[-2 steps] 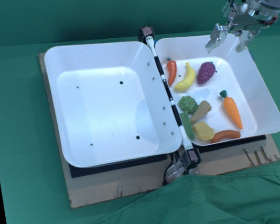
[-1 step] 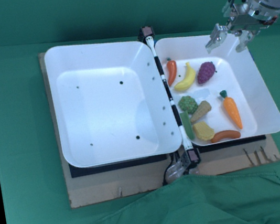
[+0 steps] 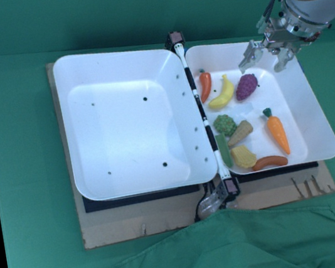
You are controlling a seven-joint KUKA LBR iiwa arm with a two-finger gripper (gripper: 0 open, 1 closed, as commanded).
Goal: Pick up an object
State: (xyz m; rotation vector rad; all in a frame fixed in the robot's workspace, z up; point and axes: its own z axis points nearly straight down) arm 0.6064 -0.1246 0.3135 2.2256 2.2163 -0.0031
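Here the hand [image 3: 265,58], spread wide and holding nothing, hovers just right of the purple grapes [image 3: 246,86]

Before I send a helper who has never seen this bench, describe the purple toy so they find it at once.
Look in the right-hand bin, the one holding the toy foods. Near its far edge, just below the end effector, lies the bunch of grapes, right of the yellow banana. It is the lone purple piece, knobbly and rounded.
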